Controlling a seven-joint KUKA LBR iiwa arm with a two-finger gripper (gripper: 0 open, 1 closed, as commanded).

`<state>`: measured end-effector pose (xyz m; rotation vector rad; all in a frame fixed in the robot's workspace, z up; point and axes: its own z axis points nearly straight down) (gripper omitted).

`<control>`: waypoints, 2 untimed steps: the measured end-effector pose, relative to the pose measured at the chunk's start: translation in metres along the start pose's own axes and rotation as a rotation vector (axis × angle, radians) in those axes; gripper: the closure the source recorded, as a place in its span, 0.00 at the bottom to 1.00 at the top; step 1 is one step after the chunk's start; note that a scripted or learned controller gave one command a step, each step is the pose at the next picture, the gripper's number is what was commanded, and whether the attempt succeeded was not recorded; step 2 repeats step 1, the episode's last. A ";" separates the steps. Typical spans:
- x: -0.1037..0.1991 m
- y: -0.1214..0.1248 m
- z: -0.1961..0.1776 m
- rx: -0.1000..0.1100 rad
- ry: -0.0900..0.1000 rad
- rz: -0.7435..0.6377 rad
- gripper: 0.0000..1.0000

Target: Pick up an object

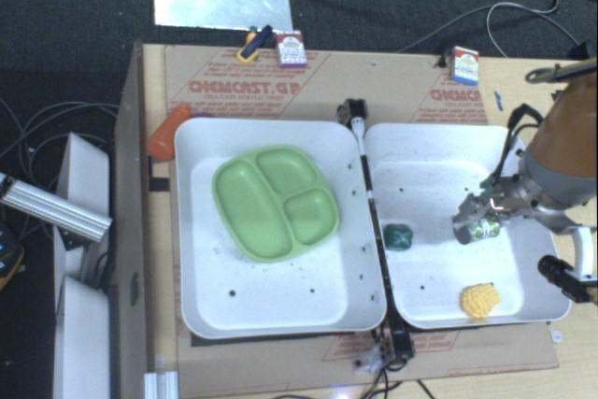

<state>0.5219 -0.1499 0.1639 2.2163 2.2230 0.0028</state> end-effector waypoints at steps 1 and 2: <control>0.054 0.063 -0.067 -0.001 0.001 -0.001 1.00; 0.054 0.063 -0.067 -0.001 0.001 -0.001 1.00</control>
